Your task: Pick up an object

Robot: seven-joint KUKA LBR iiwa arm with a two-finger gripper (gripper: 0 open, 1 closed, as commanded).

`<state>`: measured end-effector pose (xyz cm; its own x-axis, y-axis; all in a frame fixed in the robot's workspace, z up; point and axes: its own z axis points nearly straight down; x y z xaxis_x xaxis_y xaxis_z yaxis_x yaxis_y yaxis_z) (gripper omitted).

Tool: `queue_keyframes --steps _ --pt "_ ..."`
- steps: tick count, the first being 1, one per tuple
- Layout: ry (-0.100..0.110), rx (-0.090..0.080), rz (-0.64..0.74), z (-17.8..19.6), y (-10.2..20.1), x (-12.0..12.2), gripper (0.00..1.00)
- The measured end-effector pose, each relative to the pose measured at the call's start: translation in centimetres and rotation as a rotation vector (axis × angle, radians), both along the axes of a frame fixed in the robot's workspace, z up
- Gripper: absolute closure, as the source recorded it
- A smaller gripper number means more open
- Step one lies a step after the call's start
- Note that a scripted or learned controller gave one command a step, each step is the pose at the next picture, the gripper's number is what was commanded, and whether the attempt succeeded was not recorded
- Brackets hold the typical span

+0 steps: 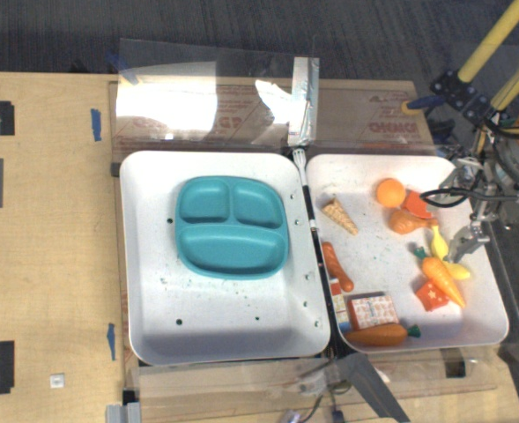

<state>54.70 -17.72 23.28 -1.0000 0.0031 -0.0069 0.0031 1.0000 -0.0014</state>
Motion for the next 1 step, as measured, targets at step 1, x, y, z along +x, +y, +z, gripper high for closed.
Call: queue_keyframes --steps 1 --pt "-0.004 0.0 -0.116 -13.38 -3.91 1.9 0.0"
